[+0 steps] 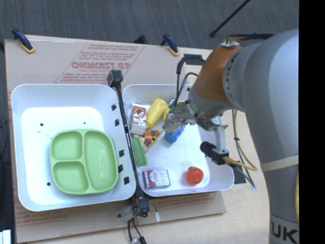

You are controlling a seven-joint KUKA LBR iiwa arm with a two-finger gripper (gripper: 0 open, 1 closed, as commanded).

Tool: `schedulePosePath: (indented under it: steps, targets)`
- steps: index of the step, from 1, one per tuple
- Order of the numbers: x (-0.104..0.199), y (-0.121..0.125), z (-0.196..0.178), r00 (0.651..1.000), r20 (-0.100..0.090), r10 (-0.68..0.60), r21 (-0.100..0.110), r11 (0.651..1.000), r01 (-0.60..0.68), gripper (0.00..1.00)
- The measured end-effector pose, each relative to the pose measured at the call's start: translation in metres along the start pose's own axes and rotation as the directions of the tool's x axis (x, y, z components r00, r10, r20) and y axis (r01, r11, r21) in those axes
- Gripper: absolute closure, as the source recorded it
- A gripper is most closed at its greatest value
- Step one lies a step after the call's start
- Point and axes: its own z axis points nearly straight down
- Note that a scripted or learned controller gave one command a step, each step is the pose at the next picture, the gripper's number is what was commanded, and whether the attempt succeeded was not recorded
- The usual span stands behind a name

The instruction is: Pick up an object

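The grey arm (264,85) with its orange band is reaching in from the right and covering the right bin's (223,179) far right corner, with the gripper (177,120) hanging low over the upper middle of that bin; whether its fingers are spread or closed I cannot tell, and nothing is visibly sitting between them. The left bin (30,105) is lying well to the gripper's left, carrying a green divided plate (84,161) with bare white floor running along its upper part. In the right bin, open floor is showing below and right of the gripper. A blue object (172,134) is lying just under the gripper, a yellow bottle (157,111) just to its left, a small carton (139,117) further left, a patterned piece (150,136) below-left, a green bar (139,151) against the left wall, a red-and-white packet (156,178) near the lower edge, and a red ball (194,175) below the gripper, well apart.
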Motion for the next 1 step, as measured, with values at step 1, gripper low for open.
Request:
schedulePosePath:
  steps: [1]
  targets:
    - [0.0002,0.0001,-0.0099,1.000,0.000,-0.005,0.000,1.000,0.005,1.00]
